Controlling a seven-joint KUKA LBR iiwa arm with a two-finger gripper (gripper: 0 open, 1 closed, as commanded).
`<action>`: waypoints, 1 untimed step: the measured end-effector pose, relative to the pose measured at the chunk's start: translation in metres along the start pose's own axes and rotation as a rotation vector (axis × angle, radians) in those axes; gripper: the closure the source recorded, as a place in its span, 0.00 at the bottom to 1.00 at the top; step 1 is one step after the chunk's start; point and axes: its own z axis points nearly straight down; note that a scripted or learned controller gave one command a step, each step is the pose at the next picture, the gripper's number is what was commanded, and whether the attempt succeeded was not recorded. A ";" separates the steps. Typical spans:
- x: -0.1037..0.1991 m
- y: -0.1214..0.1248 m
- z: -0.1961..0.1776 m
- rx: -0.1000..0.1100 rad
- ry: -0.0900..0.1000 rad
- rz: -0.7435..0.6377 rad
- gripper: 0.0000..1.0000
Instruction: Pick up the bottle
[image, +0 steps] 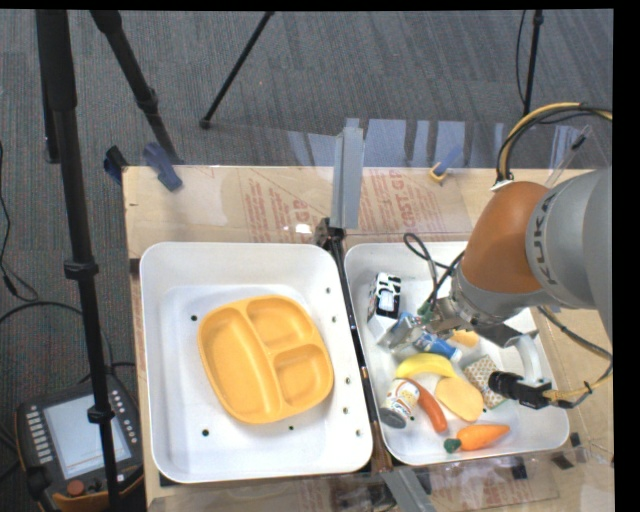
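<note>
- Left bin (165, 300): white and shallow. It holds one yellow divided plate (265, 358), lying flat near the middle.
- Right bin (543, 420): white and shallow. It holds:
  - a black-and-white toy car (387, 295) at the far left
  - a banana (425, 366)
  - a pale orange slice (462, 398)
  - a checkered sponge (481, 371)
  - a red pepper (433, 409)
  - a small labelled jar (401, 402)
  - a carrot (481, 436) at the near edge
- Bottle (408, 331): clear with blue parts. It lies in the right bin between the toy car and the banana.
- Claw (438, 318): lowered into the right bin, just beside the bottle on the arm's side. Whether it is spread or pressed together cannot be told.
- Surface (230, 205): pale board with red print. Blue tape (163, 165) sits at the far edge.
- Room: grey carpet floor (300, 70), black tripod legs (235, 65), and a control pendant (60, 440) at lower left.
</note>
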 end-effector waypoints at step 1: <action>-0.002 -0.001 -0.009 0.001 0.001 0.008 1.00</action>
